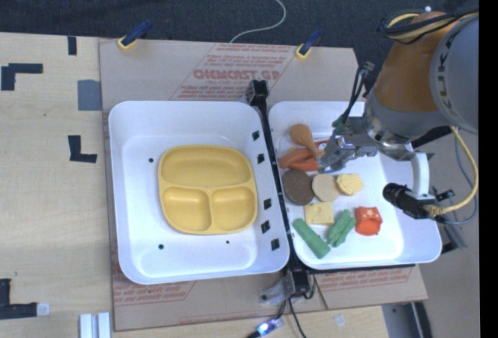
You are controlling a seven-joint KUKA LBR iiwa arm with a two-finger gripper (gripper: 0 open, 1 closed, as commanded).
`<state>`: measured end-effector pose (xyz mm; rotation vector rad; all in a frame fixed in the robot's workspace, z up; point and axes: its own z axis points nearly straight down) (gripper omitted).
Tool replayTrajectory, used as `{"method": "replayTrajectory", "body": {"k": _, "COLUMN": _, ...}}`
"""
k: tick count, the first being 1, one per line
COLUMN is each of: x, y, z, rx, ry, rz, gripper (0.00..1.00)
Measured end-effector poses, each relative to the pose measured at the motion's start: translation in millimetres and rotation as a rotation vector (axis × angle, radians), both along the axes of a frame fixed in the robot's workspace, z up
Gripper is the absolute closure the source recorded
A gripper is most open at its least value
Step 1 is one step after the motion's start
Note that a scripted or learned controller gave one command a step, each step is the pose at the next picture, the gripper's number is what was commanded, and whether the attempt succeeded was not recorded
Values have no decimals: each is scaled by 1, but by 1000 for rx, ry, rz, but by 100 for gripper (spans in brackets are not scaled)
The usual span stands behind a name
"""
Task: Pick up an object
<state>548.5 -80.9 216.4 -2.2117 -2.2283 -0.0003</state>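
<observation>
Orange toy piece [298, 160]: judged the likeliest target, since it lay nearest the gripper [336, 151]. Lay flat in the right bin [424, 255], close to the divider between the two bins, just below a brown drumstick [303, 135] and just above a dark brown disc [296, 186]. Seemed to touch or nearly touch the drumstick; could not tell which.

Gripper: sat low over the upper middle of the right bin, just right of the orange piece's end and above a tan round piece [324, 187]. Could not tell whether open or closed; tip too small and too dark against the clutter. Nothing seen held in it.

Step in hand, as a judgement: approach or descent before a grasp, pick not yet made.

Other items in the same bin: yellow chip [350, 184], pale yellow block [319, 213], two green pieces [310, 238] [340, 227], red piece [368, 221]. Left bin [124, 173] held a yellow divided tray [208, 188], well apart from the gripper.

Next move, as a judgement: called for a small shift toward the divider to centre over the orange piece, then a straight drop and a close across its narrow width. Called for care with the crowding, since drumstick and disc sat close enough to be nudged or caught as well.
</observation>
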Motion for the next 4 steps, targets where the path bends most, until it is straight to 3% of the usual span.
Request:
{"method": "replayTrajectory", "body": {"k": 2, "x": 42, "y": 104, "z": 0, "rx": 0, "ry": 0, "rz": -1, "gripper": 100}}
{"method": "replayTrajectory", "body": {"k": 3, "x": 52, "y": 130, "z": 0, "rx": -1, "ry": 0, "rz": -3, "gripper": 100}}
{"method": "replayTrajectory", "body": {"k": 4, "x": 59, "y": 127, "z": -3, "rx": -3, "ry": 0, "rz": -5, "gripper": 100}}
